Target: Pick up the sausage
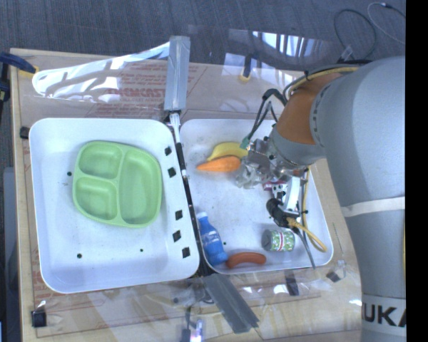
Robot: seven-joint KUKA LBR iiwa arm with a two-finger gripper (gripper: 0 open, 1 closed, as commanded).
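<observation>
In the right bin point(200, 137) — sausage point(246, 260) by the near wall.

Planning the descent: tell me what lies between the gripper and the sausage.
The green can lies between the gripper and the sausage, just above-right of the sausage. The blue bottle lies close on the sausage's left.

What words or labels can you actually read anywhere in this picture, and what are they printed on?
"UKA": black letters on the arm's grey base, cut off at the picture's edge.
Red print on the taped plastic sheet behind the bins: too blurred to read.
Label on the green can: too small to read.
Label on the blue bottle: too small to read.
</observation>
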